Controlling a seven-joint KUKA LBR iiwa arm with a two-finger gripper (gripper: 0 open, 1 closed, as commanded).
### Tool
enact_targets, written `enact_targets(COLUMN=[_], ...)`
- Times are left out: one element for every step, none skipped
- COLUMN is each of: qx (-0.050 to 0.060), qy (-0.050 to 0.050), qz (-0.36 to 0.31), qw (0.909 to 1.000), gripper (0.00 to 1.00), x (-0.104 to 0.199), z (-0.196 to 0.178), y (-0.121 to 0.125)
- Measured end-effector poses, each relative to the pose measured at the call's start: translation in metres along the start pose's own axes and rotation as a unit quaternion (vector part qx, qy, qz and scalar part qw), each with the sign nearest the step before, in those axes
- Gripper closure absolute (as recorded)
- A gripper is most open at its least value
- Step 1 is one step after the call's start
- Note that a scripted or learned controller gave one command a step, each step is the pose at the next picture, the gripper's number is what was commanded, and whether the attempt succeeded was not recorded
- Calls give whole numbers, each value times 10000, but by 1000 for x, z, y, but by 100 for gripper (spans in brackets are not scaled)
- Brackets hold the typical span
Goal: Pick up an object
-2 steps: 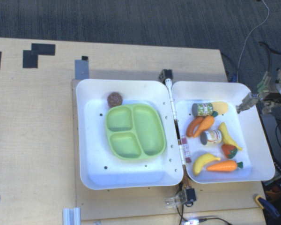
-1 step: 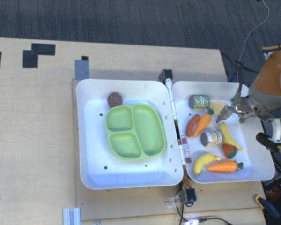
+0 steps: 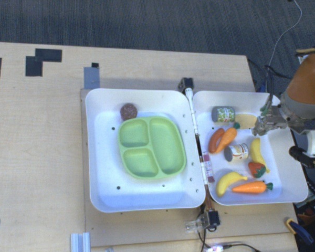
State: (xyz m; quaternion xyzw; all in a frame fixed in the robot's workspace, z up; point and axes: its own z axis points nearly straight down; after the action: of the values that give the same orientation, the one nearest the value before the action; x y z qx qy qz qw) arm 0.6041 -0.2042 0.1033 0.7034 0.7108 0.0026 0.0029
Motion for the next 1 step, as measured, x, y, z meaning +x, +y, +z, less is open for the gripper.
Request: enact_targets(qx=[2], qy=[0], qz=[0], qw=[10000], gripper=[0], x=[0], z=[0], y=[0])
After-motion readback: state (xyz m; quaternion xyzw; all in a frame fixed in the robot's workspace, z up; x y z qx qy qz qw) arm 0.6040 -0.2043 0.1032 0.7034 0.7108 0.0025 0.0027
